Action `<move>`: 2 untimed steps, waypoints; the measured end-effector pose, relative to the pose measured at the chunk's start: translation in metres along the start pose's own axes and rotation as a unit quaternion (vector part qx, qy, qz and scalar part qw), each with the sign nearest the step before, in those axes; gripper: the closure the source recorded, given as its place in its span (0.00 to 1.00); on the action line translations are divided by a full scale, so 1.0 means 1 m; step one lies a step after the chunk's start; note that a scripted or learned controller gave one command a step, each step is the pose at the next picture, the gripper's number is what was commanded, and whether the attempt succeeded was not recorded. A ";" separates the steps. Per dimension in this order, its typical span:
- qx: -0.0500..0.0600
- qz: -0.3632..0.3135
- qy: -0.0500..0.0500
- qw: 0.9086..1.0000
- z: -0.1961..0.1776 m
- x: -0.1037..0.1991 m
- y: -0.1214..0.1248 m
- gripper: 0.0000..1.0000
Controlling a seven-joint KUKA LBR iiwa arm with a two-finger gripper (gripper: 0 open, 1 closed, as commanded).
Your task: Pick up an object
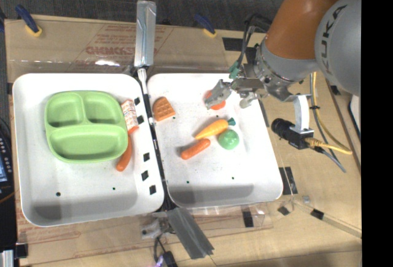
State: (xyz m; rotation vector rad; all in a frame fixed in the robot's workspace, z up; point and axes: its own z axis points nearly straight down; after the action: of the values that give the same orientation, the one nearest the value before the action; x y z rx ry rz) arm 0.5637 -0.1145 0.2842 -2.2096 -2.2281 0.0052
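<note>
My gripper (233, 94) hangs over the back of the right bin (264, 183), its two fingers apart. A small red-orange piece (214, 100) sits right at the tip of the left finger (217, 88), not between the two. In front of it lie an orange carrot with a green top (212, 128), a green ball (228, 139) and an orange-red sausage shape (195, 149). An orange waffle-like piece (163, 108) rests near the right bin's left wall.
The left bin (31, 198) holds a green divided plate (83, 124), a red-and-white packet (129, 113) and an orange stick (124, 157) beside the plate. A grey divider (145, 32) rises between the bins at the back.
</note>
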 end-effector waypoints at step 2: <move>-0.001 0.076 -0.001 0.997 0.005 -0.026 0.033 0.00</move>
State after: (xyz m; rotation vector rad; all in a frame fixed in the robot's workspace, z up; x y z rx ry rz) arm 0.5968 -0.1398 0.2791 -2.3740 -2.0565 0.0045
